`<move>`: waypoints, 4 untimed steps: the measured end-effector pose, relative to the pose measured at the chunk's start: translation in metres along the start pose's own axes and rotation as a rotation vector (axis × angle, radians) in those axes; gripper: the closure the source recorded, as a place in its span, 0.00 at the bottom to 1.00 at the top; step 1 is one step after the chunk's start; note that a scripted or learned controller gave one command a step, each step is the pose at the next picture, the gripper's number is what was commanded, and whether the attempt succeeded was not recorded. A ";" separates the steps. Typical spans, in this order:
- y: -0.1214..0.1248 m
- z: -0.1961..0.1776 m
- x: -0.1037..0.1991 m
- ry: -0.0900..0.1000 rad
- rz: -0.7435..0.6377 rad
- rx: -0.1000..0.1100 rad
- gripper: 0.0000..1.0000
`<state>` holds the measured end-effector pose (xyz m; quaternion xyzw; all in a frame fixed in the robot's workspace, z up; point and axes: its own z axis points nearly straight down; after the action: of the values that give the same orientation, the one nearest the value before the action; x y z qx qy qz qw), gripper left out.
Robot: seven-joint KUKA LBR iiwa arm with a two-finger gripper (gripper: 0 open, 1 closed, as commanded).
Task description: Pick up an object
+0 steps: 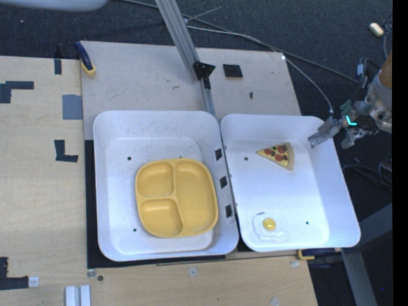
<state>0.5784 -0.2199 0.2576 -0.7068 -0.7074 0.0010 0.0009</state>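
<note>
A toy pizza slice (278, 153) lies in the upper part of the right bin (331, 190). A toy fried egg (269, 225) rests near that bin's front edge. In the left bin (111, 171) sits a yellow divided plate (176, 196). My gripper (335, 136) hangs over the right bin's upper right corner, to the right of the pizza slice and apart from it. It is open, with its two grey fingers spread and nothing between them.
A slanted metal pole (185, 40) runs down to the gap between the bins. Cables (306, 69) trail across the dark floor behind the right bin. A yellow-tipped clamp (86, 59) sits at the bench's back left.
</note>
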 end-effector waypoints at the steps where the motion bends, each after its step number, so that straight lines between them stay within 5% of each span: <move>1: 0.000 -0.001 0.000 0.000 0.000 -0.001 0.00; 4: 0.004 0.172 0.000 -0.003 0.000 -0.005 0.00</move>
<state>0.5821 -0.2196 0.0852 -0.7068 -0.7074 0.0003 -0.0021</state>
